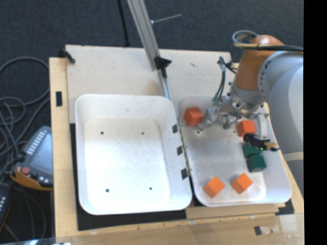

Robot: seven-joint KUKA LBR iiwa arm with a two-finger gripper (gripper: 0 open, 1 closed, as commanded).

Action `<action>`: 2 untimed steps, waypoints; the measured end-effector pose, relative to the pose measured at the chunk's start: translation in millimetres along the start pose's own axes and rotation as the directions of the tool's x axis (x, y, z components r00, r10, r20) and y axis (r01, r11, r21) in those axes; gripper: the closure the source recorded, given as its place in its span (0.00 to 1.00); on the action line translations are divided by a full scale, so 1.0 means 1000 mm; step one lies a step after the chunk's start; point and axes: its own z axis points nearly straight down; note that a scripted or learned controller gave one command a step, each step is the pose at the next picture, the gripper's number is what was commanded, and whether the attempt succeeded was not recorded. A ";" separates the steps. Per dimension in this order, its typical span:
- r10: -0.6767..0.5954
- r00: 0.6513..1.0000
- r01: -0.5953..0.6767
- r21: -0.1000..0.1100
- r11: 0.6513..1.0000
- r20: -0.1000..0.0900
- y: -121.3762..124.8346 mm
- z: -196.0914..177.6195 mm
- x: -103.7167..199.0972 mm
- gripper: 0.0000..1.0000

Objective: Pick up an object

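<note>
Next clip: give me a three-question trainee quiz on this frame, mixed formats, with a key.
1. True or false: the small orange cube at the top left of the right white bin lies close beside the two-finger gripper.
2. How many orange cubes lie in the right bin?
A. two
B. three
C. four
3. Fill in: the two dark green blocks lie along the bin's ___ side, seen from the camera.

Key:
1. True.
2. C: the cube by the gripper, one under the grey arm's wrist, and two near the front edge.
3. Right.
</note>
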 end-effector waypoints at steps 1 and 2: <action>0.002 1.000 -0.002 -0.001 1.000 0.017 0.003 -0.011 0.036 0.00; 0.000 1.000 0.000 -0.013 1.000 0.003 0.007 0.001 0.002 0.00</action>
